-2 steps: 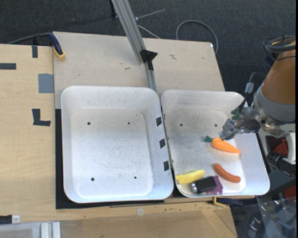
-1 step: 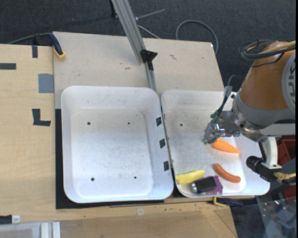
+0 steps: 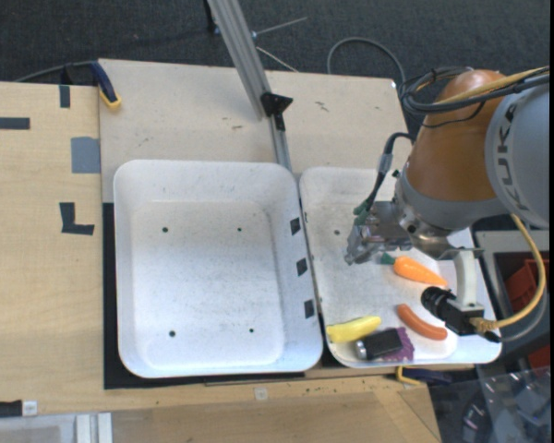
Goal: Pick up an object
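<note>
White plastic forms the two shallow bins on the wooden bench. Nearest the camera, along the front edge of the right bin, lie a yellow banana-shaped toy and, just beside it to the right, a black block resting against a purple piece. A little further in and to the right sits an orange-red sausage-shaped toy, close to a black cable connector that hangs off the arm.

Beyond those, an orange carrot-shaped toy lies tilted on the bin floor — just to the right of the gripper, near it but not between its fingers as far as the view shows. The gripper is low over the middle of the right bin, pointing toward the divide between the bins; its metal tips blur together at this size, so I cannot tell whether the jaws are spread or pressed together, and nothing is clearly pinched in them. Above it bulks the arm's orange band and grey body, reaching in from the right.

The left bin sits touching the right one, its floor speckled with four small dark dots. Farther back, a slanted aluminium rail crosses the bench toward the bins' shared edge — and a blue-and-yellow clamp sits at the far left corner of the board.
</note>
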Robot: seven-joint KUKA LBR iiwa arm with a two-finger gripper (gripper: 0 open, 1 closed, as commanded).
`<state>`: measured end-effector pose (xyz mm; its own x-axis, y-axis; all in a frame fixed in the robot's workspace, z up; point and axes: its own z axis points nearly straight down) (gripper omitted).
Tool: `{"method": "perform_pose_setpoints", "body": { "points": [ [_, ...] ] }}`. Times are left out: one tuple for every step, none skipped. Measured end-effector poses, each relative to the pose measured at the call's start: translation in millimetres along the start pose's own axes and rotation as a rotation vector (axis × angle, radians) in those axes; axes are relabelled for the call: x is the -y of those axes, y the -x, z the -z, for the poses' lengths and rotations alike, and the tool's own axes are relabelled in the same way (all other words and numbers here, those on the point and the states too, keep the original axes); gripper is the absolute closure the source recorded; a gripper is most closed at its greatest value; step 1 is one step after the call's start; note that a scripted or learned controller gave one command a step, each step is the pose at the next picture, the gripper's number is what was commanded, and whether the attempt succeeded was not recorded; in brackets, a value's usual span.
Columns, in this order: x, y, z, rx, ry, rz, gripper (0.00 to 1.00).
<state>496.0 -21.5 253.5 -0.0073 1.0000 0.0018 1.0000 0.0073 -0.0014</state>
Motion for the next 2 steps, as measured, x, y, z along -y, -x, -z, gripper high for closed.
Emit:
{"method": "perform_pose_setpoints", "body": {
  "points": [
    [-8.5,-42.7,-13.2,0.001,-0.003,-0.002,1.0],
    [-16.1,-85.6,-16.6,0.001,-0.001,-0.001,1.0]
  ]
}}
